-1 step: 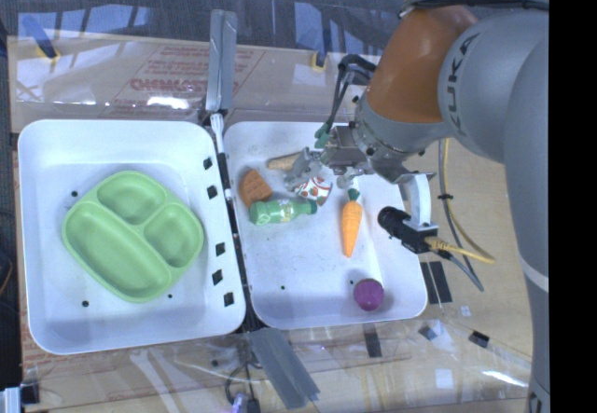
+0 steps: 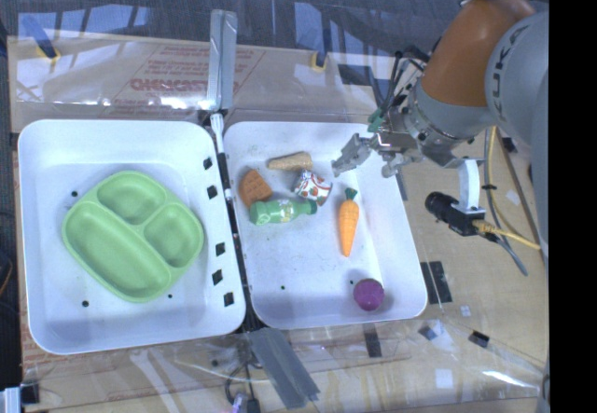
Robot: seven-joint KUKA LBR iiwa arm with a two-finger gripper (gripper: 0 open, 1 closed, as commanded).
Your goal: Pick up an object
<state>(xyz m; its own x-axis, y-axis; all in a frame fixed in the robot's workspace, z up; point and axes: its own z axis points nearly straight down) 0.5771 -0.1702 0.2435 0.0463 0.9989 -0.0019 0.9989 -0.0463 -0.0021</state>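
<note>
**Q:** Where the arm (image 2: 485,57) reaches in from the right, what lies nearest the gripper (image 2: 353,156), and in which direction?

**A:** Jaws hang over the upper right part of the right bin (image 2: 280,304), near its far rim; they hold nothing; whether they are spread or pressed together cannot be told at this size. Just beside them, toward the left and a little nearer the camera, sits a small white-and-red object (image 2: 313,185); the carrot (image 2: 347,224) lies almost directly below them in the view, close to the bin's right wall.

**Q:** How does the carrot lie?

**A:** Long axis roughly up-and-down in the view; green top toward the jaws, tip pointing away toward the purple ball (image 2: 368,294); a grasp across its narrow width would probably suit.

**Q:** And the remaining pieces?

**A:** Tan bread-like piece (image 2: 289,160) to the left of the jaws, lying crosswise; green bottle (image 2: 282,211) and orange piece (image 2: 255,186) further left, crowded together and touching or nearly so; green divided plate (image 2: 132,234) alone in the left bin (image 2: 37,215), well apart.

**Q:** Which target seems easiest?

**A:** Judged from position, the carrot; near, and standing apart from its neighbours.
</note>
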